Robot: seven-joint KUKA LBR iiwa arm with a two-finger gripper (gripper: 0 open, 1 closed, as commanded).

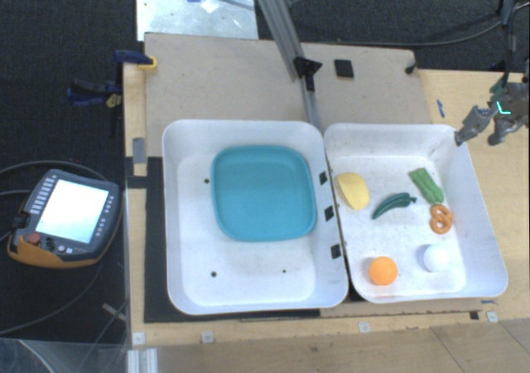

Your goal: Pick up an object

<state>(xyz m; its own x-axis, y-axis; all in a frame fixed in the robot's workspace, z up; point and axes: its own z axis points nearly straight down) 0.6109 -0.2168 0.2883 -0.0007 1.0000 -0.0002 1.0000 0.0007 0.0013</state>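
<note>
The right bin (389, 143) holds several small objects: a yellow lemon-shaped piece (354, 191), a dark green pepper (392, 204), a light green vegetable (426, 185), an orange pretzel (440, 219), an orange ball (382, 270) and a white ball (434, 258). My gripper (482, 131) hangs over the bin's far right corner, above and to the right of the light green vegetable. Its two fingers stand apart, open, with nothing between them.
The left bin (190, 222) carries a teal square plate (263, 193). A slanted metal pole (277, 11) ends at the bins' back junction. A teach pendant (62, 218) lies on the floor at left. Clamps (137, 59) grip the bench's back left corner.
</note>
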